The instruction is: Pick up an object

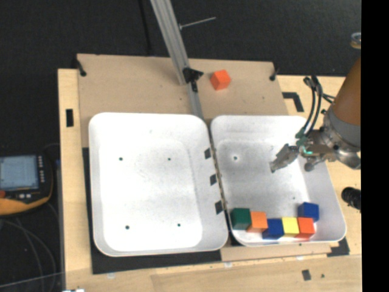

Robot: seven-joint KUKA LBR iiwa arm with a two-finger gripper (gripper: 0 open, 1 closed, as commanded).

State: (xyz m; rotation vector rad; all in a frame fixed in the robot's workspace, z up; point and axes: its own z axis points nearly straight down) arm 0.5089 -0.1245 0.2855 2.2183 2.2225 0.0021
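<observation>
Several coloured cubes lie in a row along the front wall of the right bin (255, 132): a green cube (241, 218), an orange cube (259, 221), a blue cube (273, 228), a yellow cube (290, 225) and a red-orange cube (306, 226). A second blue cube (309, 210) sits just behind them. My gripper (296, 161) hangs over the right half of that bin, well behind the cubes. It is open, with nothing between its fingers (282, 158).
The left bin (146, 181) lies beside the right one. A lone orange cube (220, 79) rests on the bench behind the bins. A grey metal rail (173, 35) slants down to the gap between the bins. A handheld device (21, 178) lies off the bench at left.
</observation>
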